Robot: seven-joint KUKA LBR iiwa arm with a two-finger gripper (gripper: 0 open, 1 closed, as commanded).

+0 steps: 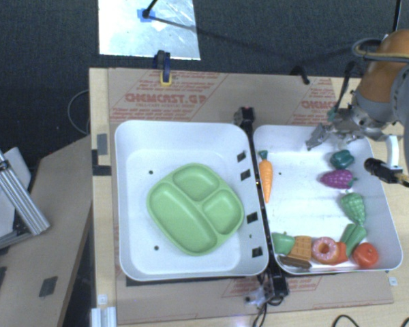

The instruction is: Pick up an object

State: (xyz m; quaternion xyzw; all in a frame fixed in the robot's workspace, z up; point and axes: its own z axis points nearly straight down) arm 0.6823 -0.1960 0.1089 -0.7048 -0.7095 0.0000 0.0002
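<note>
So the bench (211,90) takes up most of the shot, covered with a brown cardboard sheet with red lettering. On it sit two shallow white bins side by side. The left bin (133,182) has a light green divided plate (194,208) sitting roughly in its middle, three compartments, nothing in them as far as I can see.

The arm (388,73) comes in at the bench's far right corner, grey with the orange band, and its gripper (330,133) hangs over the far right corner of the right bin (293,148). The fingers look spread apart a bit with nothing between them.

The right bin is where all the toy food is. A carrot (264,176) lies along its left edge. Down the right side: a dark teal piece (341,159) just below the gripper, then purple grapes (336,178), then a green leafy-looking thing (354,207). Along the near edge there's a green piece (282,241), a waffle-ish brown thing (300,248), a pink donut (325,249), a green pod (352,236) and a red tomato (365,253), all bunched close together.

A small blue and yellow clamp (163,67) sits at the bench's far edge.
</note>
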